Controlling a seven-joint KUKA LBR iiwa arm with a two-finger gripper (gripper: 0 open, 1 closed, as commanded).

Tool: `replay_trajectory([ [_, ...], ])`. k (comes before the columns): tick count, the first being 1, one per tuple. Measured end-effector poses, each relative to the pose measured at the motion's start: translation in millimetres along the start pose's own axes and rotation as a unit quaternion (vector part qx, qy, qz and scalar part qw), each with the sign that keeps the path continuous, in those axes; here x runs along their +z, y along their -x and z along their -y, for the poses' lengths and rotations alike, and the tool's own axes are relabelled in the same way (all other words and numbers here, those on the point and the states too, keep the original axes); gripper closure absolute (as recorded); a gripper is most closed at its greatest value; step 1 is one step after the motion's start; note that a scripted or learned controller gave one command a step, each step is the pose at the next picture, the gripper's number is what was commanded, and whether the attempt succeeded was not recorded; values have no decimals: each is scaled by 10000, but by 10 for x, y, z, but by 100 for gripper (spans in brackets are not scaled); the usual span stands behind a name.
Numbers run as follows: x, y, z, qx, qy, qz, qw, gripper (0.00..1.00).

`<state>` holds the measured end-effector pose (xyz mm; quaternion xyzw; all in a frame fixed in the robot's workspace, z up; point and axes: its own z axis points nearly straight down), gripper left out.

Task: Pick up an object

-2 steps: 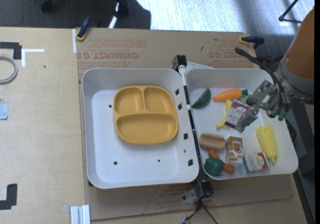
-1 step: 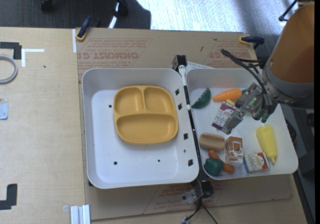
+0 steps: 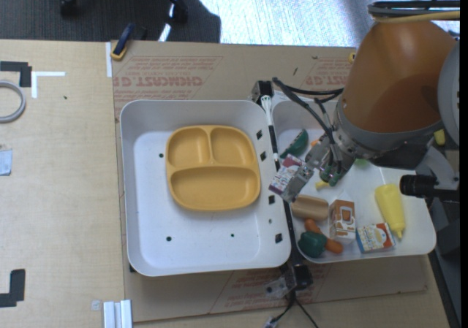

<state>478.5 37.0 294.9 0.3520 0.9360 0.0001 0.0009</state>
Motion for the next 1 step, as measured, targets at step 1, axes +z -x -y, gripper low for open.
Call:
replay_trajectory([
  [1, -350, -258, -298, -2517, 10, 10, 9678, 100],
])
